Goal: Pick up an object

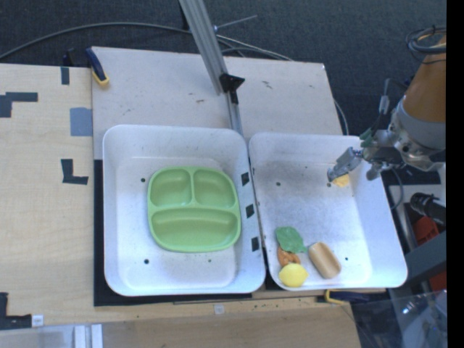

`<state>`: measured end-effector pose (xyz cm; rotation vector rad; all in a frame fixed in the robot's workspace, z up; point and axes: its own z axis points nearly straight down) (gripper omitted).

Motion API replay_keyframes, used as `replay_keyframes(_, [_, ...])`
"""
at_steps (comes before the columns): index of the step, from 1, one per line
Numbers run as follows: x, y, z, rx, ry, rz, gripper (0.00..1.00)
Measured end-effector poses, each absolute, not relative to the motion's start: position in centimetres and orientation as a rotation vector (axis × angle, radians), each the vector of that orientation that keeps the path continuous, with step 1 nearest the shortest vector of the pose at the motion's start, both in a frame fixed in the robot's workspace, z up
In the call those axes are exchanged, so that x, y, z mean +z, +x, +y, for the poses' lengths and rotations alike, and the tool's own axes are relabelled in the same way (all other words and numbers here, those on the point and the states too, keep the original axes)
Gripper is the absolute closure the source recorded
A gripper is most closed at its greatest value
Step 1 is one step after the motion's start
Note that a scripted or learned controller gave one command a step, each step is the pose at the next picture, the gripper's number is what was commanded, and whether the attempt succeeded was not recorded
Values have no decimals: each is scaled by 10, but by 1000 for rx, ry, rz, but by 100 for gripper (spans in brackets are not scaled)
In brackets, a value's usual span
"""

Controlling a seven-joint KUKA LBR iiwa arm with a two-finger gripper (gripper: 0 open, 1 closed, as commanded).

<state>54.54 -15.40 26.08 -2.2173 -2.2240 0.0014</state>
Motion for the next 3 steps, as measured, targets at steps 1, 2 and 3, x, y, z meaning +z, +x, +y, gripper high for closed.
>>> replay_keyframes(1, [261, 545, -154, 1, -2218, -2224, 0])
replay_keyframes(2, [207, 536, -155, 2, -2219, -2223, 0])
replay_keyframes(3, [161, 530, -151, 6, -2216, -2220, 0])
